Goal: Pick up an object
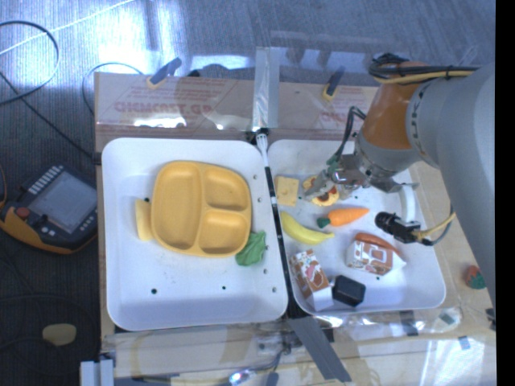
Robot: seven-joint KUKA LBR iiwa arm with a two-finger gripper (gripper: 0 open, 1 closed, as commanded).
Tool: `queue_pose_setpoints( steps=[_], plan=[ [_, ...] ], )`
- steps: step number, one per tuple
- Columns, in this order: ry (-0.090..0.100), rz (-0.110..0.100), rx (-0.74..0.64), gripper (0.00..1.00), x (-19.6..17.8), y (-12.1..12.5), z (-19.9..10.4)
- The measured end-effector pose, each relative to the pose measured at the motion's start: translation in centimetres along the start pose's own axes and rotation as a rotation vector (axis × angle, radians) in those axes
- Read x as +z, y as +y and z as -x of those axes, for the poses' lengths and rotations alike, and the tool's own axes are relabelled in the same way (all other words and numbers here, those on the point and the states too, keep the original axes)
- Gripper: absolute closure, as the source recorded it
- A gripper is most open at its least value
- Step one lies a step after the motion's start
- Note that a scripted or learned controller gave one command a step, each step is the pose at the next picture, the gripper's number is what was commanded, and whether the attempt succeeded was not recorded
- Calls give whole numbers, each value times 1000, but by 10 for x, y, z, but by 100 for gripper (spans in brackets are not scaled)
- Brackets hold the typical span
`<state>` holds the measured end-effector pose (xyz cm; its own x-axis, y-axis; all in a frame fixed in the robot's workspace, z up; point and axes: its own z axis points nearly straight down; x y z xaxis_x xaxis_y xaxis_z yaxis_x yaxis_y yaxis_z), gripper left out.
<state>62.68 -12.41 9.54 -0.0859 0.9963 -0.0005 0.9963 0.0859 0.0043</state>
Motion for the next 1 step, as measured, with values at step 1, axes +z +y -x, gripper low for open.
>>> queue_pose_setpoints(
  steps=[1],
  plan=[
    [0,-10,32,100,-85,12,-52]
  ],
)
